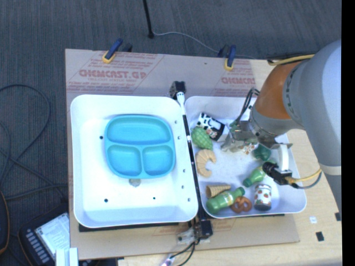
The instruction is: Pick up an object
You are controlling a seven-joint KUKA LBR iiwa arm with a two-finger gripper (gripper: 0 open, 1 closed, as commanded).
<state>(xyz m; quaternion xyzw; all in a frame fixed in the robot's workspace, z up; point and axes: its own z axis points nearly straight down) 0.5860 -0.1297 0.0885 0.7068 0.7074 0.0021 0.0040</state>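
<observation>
Along the lower edge of the right bin (297, 204) lie a small jar-like toy with a red and white label (263, 197), a brown pretzel (241, 205), a green bottle-shaped toy (224, 199) and an ice-cream cone (217, 190), all close together. Just above them a smaller green piece (254, 177) lies near the bin's right side, and a tan croissant (206, 162) rests against the left wall. In the left half of the frame the left bin (89, 165) holds a blue divided tray (140, 146) with three compartments, and a small grey object (135, 182) touches the tray's lower rim. Higher in the right bin, a green leafy vegetable toy (202, 138) sits beside a black and white cow-patterned toy (211, 126). The gripper (242, 143) is down in the middle of the right bin, just right of those two toys and next to a green piece (262, 152) by the wrist; whether its fingers are spread or closed cannot be told, and nothing is visibly between them. The arm (310, 104) with its orange band enters from the right of the frame. At the top of the cardboard sheet (127, 73) under the bins, two blue and yellow clamps (112, 50) grip its far edge.
</observation>
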